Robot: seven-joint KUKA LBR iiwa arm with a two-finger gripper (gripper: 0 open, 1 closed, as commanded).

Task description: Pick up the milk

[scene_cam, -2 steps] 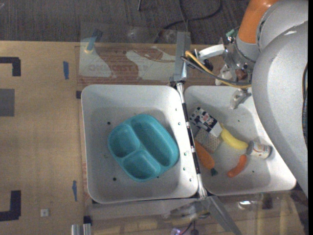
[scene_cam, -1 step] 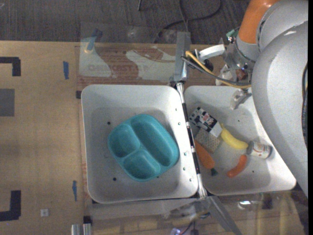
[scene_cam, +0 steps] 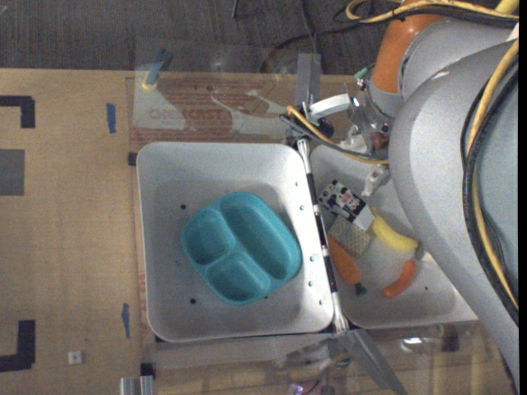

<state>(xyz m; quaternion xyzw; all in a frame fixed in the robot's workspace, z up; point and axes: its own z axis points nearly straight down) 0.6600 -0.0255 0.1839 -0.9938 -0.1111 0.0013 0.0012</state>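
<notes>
Boxy milk carton [scene_cam: 343, 198], black-and-white print, beside curved smooth banana [scene_cam: 393, 236].

The arm [scene_cam: 461, 179] was a bulky thing, its casing a smooth, pale grey with rounded, tube-like sections that caught the room's light in soft sheens. Above the wrist sat a glossy orange band [scene_cam: 395, 44], domed like a collar. Yellow cables [scene_cam: 412, 6] looped along the outside of the housing, paired with thinner black ones, and another yellow and black run [scene_cam: 482, 212] trailed down the broad grey link. Near the wrist were a white bracket [scene_cam: 329, 105] and small metal fittings, cluttered with wiring.
</notes>
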